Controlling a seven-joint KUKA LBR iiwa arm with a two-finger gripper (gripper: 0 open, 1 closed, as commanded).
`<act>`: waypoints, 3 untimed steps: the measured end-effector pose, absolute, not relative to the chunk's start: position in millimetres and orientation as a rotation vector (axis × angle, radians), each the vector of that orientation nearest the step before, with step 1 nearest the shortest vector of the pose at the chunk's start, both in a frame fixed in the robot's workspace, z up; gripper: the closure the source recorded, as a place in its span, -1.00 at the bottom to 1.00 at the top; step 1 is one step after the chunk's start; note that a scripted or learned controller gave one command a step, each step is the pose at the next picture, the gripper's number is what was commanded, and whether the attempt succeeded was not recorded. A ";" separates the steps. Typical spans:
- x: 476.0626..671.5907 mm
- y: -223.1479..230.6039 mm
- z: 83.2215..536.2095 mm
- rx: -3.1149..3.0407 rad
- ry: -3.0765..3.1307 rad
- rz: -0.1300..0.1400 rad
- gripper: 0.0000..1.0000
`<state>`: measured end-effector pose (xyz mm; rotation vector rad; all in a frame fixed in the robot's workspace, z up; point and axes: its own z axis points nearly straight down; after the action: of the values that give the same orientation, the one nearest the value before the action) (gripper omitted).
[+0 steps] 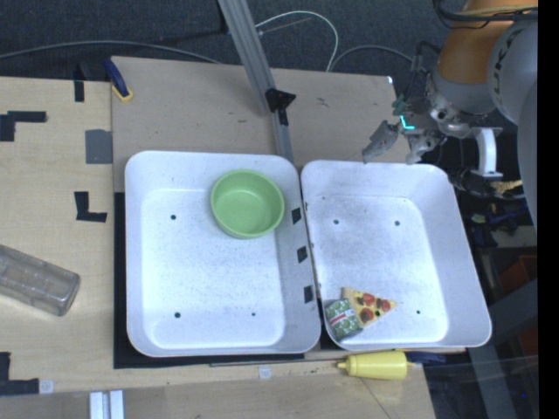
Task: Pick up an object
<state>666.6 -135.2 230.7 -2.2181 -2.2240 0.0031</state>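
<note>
Above right bin's far rim, near its far-right corner: jaws (397, 144) spread open, gripping nothing. Right bin (463, 260) holds pizza-slice toy (370, 305) and small green packet (342, 318), touching, tucked against near-left corner; rest of floor open. Left bin (140, 260) holds green bowl (248, 203) by far rim, toward right wall; wide room elsewhere. Yellow bottle (376, 365) lying on table just outside right bin's near edge. Clear plastic container (35, 279) at table's left edge.

Green bowl (248, 202) upright, left bin (153, 260)
</note>
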 end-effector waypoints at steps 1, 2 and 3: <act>664.3 -134.9 186.9 -2.217 -2.222 0.007 -1.00; 662.9 -123.8 133.1 -2.215 -2.221 0.008 -1.00; 662.5 -123.0 86.6 -2.218 -2.225 0.005 -1.00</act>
<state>662.5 -123.0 86.6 -2.2177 -2.2252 0.0051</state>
